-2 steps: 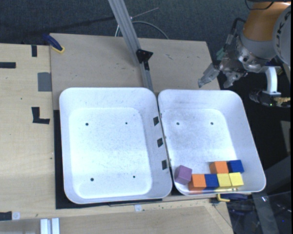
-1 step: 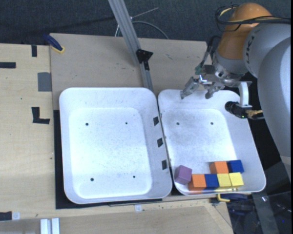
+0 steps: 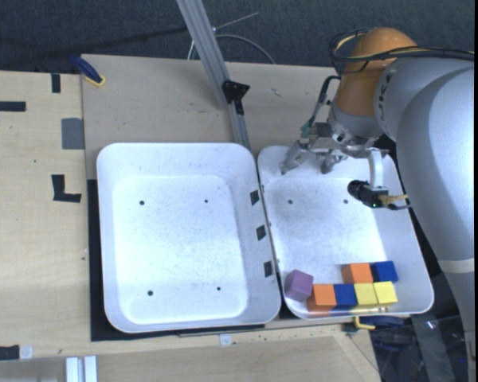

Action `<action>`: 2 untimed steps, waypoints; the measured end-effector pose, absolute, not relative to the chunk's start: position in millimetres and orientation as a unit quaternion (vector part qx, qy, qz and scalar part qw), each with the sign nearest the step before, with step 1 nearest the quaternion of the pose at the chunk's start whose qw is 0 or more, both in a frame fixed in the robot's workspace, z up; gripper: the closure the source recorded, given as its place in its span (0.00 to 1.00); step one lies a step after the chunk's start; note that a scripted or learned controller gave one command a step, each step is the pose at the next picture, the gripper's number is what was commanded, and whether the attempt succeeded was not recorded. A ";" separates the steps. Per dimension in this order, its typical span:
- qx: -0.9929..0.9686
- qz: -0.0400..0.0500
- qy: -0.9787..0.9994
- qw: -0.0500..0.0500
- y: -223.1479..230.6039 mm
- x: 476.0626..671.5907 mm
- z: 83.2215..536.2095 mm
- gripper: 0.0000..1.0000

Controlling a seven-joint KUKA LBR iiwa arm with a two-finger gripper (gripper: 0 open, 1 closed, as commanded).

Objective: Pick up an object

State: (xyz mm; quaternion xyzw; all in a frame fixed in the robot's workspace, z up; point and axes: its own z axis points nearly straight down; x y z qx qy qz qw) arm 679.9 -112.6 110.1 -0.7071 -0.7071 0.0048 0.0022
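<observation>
At the far left, the wooden counter (image 3: 32, 237) carries a few dark tape marks and a grey patch, and a small blue-and-yellow item (image 3: 88, 71) lies near its back edge. Next comes the left bin (image 3: 111, 165), a shallow white tray with a few dark dots on its floor. A slanted metal rail (image 3: 209, 50) runs down from the top of the view toward the gap between the two trays, with a black bracket on it.

The right bin (image 3: 421, 277) sits just beside the left one, their inner rims touching or nearly so. All the blocks are gathered along its near edge. Leftmost is a purple block (image 3: 299, 283), tilted and a little apart from the rest. Just beside it is an orange block (image 3: 324, 294), then a blue block (image 3: 345, 294), then a yellow block (image 3: 366, 294) and a second yellow block (image 3: 385, 292), these four in a row touching one another. Behind that row stand a second orange block (image 3: 356, 273) and a second blue block (image 3: 384, 271), side by side.

My end effector (image 3: 311, 162) hangs over the far corner of the right bin, well apart from the blocks. Its fingers are spread apart with nothing between them. My orange band sits above it, and my grey arm (image 3: 438, 134) fills the right side. A small black part with a yellowish tip (image 3: 373, 194) juts out below my wrist over the tray.
</observation>
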 end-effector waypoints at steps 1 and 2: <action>-0.708 0.011 -0.706 0.002 -98.5 678.5 94.9 0.00; -0.708 0.002 -0.707 0.001 -90.6 644.3 93.5 0.00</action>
